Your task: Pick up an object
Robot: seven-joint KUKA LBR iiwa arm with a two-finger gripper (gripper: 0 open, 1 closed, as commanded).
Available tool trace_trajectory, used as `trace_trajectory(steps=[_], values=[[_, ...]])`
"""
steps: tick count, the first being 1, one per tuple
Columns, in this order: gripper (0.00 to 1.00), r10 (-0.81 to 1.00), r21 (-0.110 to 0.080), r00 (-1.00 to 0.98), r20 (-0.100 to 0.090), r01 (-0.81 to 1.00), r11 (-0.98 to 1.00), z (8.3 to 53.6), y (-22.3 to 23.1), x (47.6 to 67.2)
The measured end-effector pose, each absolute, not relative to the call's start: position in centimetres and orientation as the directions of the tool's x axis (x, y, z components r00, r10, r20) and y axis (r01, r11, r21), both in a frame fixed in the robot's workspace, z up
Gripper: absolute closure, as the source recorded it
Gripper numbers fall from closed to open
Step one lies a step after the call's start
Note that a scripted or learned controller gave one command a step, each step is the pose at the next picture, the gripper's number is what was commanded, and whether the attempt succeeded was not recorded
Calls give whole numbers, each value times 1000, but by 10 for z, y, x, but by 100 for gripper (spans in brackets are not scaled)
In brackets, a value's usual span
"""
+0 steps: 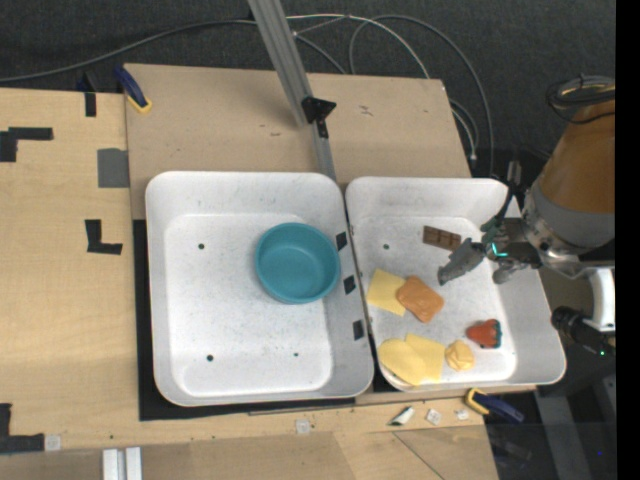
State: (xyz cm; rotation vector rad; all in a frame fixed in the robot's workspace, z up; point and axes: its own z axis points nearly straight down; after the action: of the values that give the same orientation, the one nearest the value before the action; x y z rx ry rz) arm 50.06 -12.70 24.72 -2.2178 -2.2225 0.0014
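End effector (478, 260) open, empty, nr small brown, maybe rectangular block (441, 236).

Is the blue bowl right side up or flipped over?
Right side up: the blue bowl in the left bin shows its open rim and hollow inside.

A light wooden counter (60, 298) is seen from above, marked with short strips of black tape (98, 236) and one grey patch (113, 167). A raised brown board (230, 118) is laid across it, clipped at one corner by a blue and yellow clamp (133, 88). Behind, dark carpeted floor (420, 8) is crossed by loose pale cables (400, 33), and a grey metal pole (280, 43) is slanted over the board.
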Motion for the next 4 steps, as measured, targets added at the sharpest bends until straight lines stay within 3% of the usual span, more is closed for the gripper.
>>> trace_trajectory(steps=[1,3,4], values=[[0,1000,-8,0,1,1000,0,189,-133,492],[0,1000,-6,-1,1,1000,1,90,-134,494],[100,1000,-6,-2,3,1000,2,102,-133,495]])
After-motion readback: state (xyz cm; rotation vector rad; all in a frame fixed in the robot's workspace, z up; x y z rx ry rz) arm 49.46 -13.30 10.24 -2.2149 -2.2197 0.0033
